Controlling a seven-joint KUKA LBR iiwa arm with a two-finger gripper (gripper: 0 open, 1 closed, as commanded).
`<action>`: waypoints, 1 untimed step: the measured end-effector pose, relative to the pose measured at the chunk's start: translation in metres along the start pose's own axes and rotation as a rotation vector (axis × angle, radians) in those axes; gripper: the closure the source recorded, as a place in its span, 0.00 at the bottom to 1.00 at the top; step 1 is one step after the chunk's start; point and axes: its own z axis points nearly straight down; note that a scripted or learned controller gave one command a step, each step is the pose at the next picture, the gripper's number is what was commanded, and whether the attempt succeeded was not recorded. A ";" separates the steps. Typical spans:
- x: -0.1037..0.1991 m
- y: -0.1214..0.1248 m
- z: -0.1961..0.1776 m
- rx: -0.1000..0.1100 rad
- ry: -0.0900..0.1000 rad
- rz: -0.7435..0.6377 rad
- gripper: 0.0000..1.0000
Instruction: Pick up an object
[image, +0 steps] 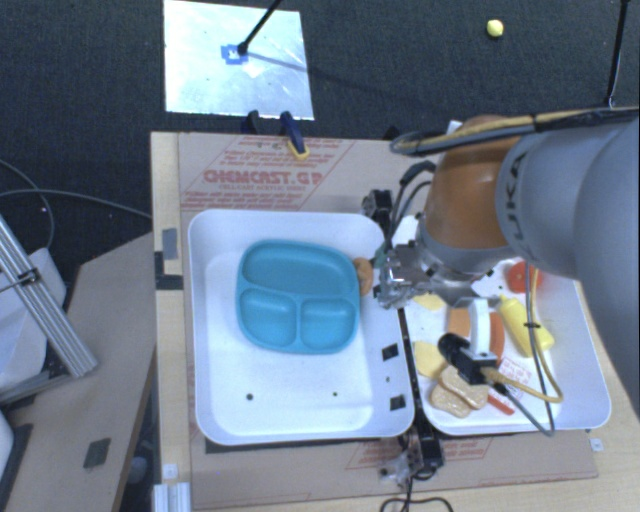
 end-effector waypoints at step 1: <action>0.047 0.001 -0.135 -0.017 0.005 -0.014 1.00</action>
